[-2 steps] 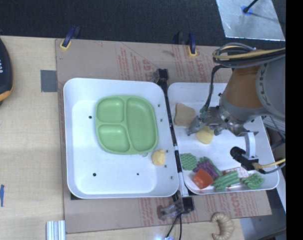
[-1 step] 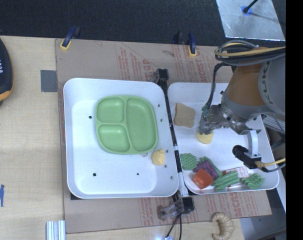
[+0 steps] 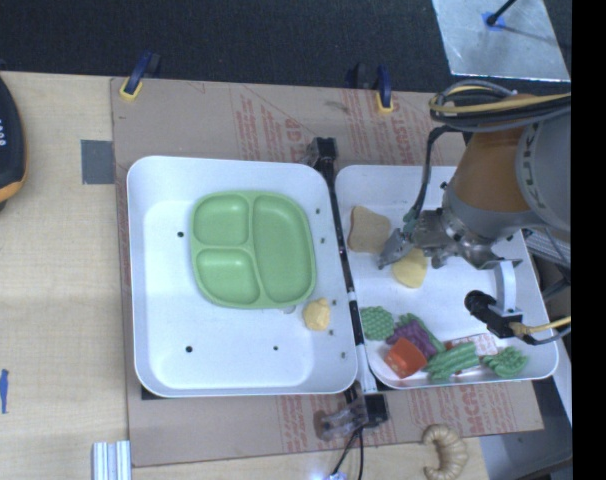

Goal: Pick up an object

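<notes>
My gripper (image 3: 407, 252) hangs low in the right bin (image 3: 543, 313), its grey fingers pointing left from the wrist. A pale yellow object (image 3: 412, 271) lies right under and against the fingertips; whether it sits between them I cannot tell. A tan bread-like piece (image 3: 367, 229) lies just left of the gripper. Toward the front of the right bin lie a green bumpy piece (image 3: 376, 321), a purple piece (image 3: 417, 332), a red piece (image 3: 406, 358) and green vegetable pieces (image 3: 453, 360).
The left bin (image 3: 158, 268) holds a green divided plate (image 3: 253, 249) and a small yellow piece (image 3: 317, 314) near its right wall. A black handheld device (image 3: 1, 143) lies at the far left. A tan curled object (image 3: 446, 449) lies on the bench in front of the bins.
</notes>
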Available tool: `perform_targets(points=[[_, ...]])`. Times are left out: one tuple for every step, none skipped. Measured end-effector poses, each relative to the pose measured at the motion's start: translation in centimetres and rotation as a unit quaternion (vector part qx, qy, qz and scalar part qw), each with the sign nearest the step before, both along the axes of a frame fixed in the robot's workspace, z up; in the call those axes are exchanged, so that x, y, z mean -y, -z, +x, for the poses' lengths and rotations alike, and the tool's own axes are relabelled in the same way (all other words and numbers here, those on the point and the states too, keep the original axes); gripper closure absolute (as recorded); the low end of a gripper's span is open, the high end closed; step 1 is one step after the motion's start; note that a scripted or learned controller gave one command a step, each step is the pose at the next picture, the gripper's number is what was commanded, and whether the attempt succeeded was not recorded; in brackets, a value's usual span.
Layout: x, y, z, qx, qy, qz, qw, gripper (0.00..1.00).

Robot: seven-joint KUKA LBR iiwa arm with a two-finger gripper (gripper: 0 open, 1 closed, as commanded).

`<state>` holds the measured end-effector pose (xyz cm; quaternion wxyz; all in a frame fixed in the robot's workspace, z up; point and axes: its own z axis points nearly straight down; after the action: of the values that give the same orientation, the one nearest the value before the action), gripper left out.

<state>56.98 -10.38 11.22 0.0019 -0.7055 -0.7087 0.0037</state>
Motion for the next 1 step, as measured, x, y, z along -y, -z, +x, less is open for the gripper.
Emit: perform_targets(points=[[1.85,2.01,2.66,0.003,0.001,0.0010,1.0000,0.00]])
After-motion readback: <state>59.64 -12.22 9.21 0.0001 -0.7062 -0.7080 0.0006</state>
